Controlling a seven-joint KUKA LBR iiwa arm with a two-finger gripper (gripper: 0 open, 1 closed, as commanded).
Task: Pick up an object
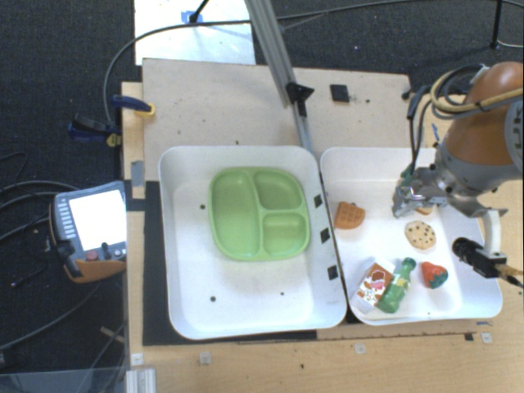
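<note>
The claw (412, 201) hung over the right bin (364, 166) near the desk's right edge, apparently holding nothing though its opening was too blurred to tell, so descending it might nudge the cookie (420, 234) just beside it instead of gripping it.

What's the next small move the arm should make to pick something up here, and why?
Probably a short move toward the cookie, then straight down. The gripper hovers in the right bin beside the cookie with nothing visibly held. The cookie lies flat and apart from the waffle, strawberry and green bottle, so it looks the easiest target.
</note>
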